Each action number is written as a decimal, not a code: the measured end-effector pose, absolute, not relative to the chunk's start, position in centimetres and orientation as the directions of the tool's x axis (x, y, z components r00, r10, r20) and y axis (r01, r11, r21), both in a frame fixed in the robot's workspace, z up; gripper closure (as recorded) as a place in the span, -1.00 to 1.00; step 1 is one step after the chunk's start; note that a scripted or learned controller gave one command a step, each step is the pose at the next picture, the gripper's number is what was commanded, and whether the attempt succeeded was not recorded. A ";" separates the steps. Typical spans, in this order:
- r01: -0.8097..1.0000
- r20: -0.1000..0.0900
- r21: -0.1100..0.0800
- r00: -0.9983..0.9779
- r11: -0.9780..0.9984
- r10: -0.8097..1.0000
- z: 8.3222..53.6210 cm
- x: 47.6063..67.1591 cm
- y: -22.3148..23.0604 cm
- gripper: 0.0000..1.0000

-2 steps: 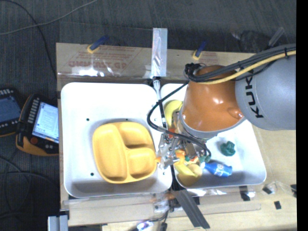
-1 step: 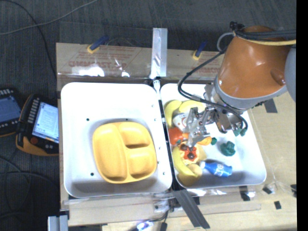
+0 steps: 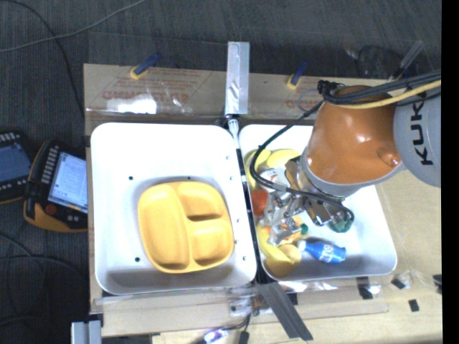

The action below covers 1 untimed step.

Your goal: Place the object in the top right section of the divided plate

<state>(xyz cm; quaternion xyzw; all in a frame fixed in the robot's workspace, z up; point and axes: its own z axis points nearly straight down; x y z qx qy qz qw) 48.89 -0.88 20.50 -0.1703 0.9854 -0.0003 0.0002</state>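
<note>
Presently: arm over right bin (image 3: 380, 253), yellow divided plate (image 3: 186, 224) in left bin (image 3: 115, 163).
Gripper (image 3: 287, 217) among a toy pile (image 3: 297, 248) at the bin's nine o'clock; finger state cannot be told; plate bare.

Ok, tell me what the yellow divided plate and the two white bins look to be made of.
Divided plate: probably moulded plastic, uniform matte yellow with soft rounded ridges between its sections and only faint sheen.

Left bin and right bin: likely thin formed plastic, smooth glossy white, with rounded corners and rolled rims; enamelled metal can't be ruled out by look alone.
</note>
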 end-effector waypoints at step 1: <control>-0.525 -0.001 0.001 -0.851 0.851 -0.525 21.5 49.3 2.5 1.00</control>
